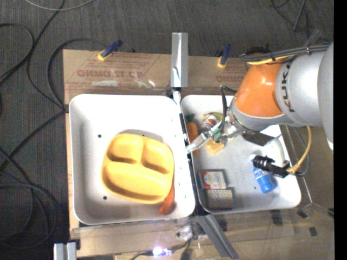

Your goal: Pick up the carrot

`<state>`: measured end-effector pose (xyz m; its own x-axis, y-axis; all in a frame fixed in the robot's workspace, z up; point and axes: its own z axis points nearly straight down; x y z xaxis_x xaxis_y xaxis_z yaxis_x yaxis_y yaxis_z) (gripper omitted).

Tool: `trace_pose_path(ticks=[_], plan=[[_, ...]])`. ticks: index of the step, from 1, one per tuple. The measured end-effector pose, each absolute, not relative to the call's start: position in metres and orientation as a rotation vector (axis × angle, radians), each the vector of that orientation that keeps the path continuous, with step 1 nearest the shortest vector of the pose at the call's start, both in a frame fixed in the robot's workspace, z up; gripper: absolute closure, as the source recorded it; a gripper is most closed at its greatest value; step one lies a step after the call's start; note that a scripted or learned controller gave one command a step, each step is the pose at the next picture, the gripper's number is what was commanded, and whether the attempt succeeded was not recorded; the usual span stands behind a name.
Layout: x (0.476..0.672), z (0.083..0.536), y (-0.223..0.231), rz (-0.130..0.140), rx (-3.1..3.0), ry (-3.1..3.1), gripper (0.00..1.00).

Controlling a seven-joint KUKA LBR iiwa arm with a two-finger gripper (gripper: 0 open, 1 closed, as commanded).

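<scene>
Left bin (81,118) holds a yellow tray (138,167), and the carrot (168,200), orange and tapered, lies wedged against its lower right edge by the bin wall. Right bin (282,199) carries cards, a blue bottle (264,179). The hand (209,137) hovers there, grip impossible to tell.

camera: one, sitting fixed above the worktop (81,64) | facing: looking down at a slant | range: taking in both white bins (81,145) whole plus surrounding floor (54,15) | arm (293,91) entering from right
</scene>
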<state>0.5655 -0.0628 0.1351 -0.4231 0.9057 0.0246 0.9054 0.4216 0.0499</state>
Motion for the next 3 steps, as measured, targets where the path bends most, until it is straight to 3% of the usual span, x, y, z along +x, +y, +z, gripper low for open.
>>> trace_pose_path(ticks=[3], plan=[[0.5662, 0.1346, -0.0633, 0.091, 1.653, 2.659, 0.0]])
